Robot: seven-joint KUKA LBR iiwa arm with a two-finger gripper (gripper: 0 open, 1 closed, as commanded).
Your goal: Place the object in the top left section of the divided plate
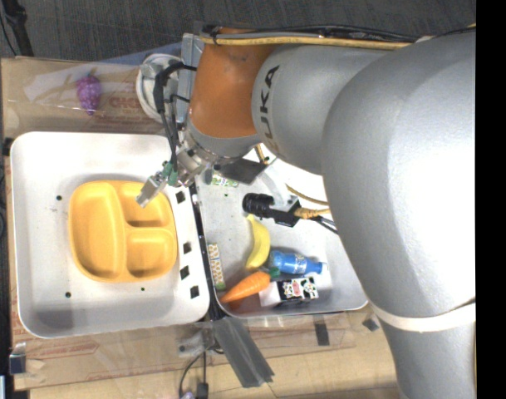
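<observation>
Here the gripper (150, 191), grip unclear, hovers over the yellow divided plate's (95, 248) upper-right section.

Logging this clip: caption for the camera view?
Gripper over yellow divided plastic plate in left white bin; banana, carrot in right bin.

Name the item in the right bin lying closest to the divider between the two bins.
The carrot: its orange tip points at the divider, nearer than the banana, blue bottle or black-and-white carton beside it.
</observation>
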